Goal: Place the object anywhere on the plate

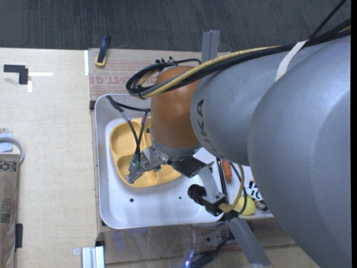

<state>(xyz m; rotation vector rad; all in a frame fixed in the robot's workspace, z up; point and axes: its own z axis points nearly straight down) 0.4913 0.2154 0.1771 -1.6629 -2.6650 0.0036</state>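
A yellow divided plate (124, 144) lies in the left part of the white bin (111, 205). My gripper (134, 171) hangs low over the plate's near edge, and the arm's orange band and grey body hide the plate's right side. Whether anything is in the gripper is too small and shadowed to tell. A small yellow rounded object (246, 206) lies to the right near the bin's front edge, beside a printed card. A slim orange-red object (226, 171) peeks out from under the arm just above it.
The big grey arm covers the right half of the view and whatever lies beneath it. A blue and yellow clamp (102, 50) sits on the bench behind the bin. A cardboard piece (8, 188) lies at the far left edge.
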